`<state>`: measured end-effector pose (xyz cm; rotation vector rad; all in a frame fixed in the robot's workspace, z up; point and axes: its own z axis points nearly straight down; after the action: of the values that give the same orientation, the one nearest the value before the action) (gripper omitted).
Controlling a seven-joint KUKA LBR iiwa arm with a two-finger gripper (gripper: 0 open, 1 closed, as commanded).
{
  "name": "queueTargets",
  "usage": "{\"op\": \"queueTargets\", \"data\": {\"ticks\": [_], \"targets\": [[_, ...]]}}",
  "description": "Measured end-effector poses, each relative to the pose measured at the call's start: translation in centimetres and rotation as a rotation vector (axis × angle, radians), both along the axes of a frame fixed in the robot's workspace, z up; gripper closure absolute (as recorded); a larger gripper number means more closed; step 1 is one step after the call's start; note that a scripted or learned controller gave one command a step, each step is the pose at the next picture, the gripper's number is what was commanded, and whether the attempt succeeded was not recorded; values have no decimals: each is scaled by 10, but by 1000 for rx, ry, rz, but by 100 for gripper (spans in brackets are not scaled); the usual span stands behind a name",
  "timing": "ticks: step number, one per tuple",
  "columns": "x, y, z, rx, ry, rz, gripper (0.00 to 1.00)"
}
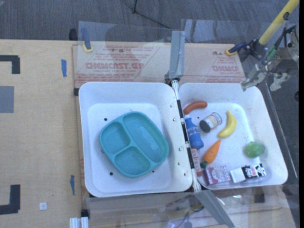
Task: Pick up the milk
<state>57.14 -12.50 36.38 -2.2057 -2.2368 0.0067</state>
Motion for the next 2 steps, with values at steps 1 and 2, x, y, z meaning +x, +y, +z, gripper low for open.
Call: {"op": "queueTargets", "data": {"ticks": [1, 2], "targets": [[32, -6, 35, 0, -2, 71, 0], [14, -59, -151, 3, 2, 39, 0]]}}
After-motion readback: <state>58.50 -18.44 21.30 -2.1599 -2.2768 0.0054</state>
